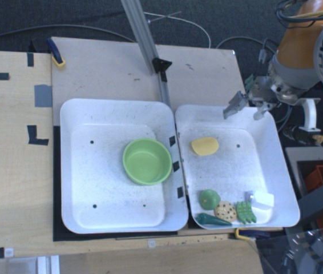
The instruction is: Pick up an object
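Observation:
My gripper (246,111) hangs over the back edge of the right bin (275,153), its two grey fingers spread open with nothing between them. A yellow lump (205,146) lies in the right bin's back left part, below and left of the gripper. Along that bin's front edge sit a green ball (210,198), a speckled tan ball (225,211), a dark teal piece (213,220), a green toy (245,211) and a white block (262,200). A green bowl (146,161) rests in the left bin (81,153).
A slanted metal pole (144,33) rises from behind the seam between the bins. Cables lie on the dark floor at the back. A yellow and blue clamp (55,52) grips the bench's back left corner.

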